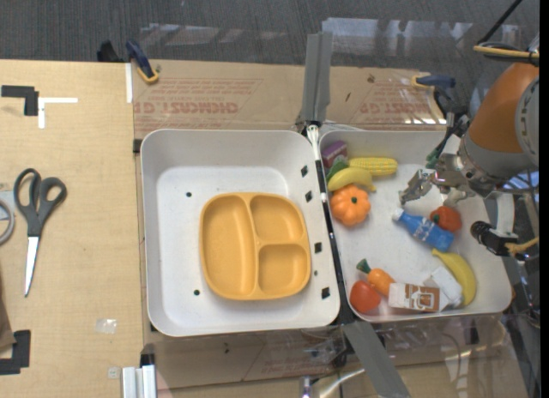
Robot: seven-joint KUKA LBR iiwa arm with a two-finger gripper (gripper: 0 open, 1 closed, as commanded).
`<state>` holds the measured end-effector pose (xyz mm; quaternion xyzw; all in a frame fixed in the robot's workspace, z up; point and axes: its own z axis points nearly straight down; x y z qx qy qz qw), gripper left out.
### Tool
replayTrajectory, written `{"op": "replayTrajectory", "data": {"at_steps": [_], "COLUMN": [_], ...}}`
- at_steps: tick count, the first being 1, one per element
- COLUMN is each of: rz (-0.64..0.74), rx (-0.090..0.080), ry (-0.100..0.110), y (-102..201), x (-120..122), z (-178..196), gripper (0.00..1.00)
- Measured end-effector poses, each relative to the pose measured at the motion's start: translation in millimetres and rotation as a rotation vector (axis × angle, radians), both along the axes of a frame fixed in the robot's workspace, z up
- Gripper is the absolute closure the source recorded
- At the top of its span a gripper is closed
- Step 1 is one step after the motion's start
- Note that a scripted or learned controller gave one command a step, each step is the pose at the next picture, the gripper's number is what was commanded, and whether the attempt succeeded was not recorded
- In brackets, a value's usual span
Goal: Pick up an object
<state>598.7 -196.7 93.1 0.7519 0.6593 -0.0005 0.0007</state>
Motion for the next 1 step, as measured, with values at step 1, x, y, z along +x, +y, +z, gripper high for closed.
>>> {"op": "replayTrajectory", "data": {"at_steps": [1], "rz": [-0.089], "rx": [0.002], "ry": [0.002], "y": [10.7], "x": [-50.4], "z": [-1.4], "gripper": [0.0]}}
